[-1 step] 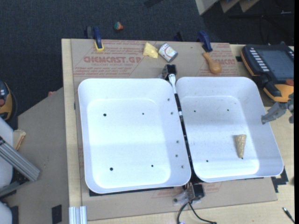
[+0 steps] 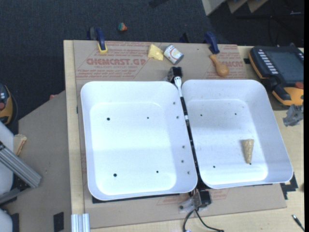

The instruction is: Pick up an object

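Observation:
A small tan cone-shaped object (image 2: 248, 151) lies in the right white bin (image 2: 227, 95), near its right front corner, with its point toward the front. The left white bin (image 2: 130, 93) sits beside it, the two touching along a dark seam in the middle.
On the bench behind the bins lie a yellow wedge (image 2: 155, 52), a small white cylinder (image 2: 173, 54) and a brown wooden piece (image 2: 219, 66). Blue clamps (image 2: 100, 38) hold the board's back edge. A pendant with a screen (image 2: 280, 66) sits at the right.

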Robot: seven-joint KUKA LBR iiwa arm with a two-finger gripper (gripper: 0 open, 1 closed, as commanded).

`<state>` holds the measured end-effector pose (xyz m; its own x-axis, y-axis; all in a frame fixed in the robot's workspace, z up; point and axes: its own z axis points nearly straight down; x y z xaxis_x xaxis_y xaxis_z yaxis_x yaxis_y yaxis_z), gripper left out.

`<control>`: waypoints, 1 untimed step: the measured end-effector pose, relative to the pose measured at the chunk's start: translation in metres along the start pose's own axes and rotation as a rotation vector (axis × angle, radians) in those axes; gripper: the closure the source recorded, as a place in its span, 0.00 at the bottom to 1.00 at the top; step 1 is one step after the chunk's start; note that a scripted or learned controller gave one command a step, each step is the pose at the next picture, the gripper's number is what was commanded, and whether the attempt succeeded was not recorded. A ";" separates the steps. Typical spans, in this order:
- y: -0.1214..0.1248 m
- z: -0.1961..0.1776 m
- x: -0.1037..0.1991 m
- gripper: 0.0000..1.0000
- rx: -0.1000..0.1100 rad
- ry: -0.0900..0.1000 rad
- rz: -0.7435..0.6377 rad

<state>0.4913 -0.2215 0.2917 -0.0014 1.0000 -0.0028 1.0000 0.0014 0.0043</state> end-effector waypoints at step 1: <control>-0.005 -0.111 0.030 1.00 -0.011 -0.002 -0.004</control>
<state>0.4855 -0.1912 0.4030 -0.0050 1.0000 -0.0049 0.9999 0.0051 0.0150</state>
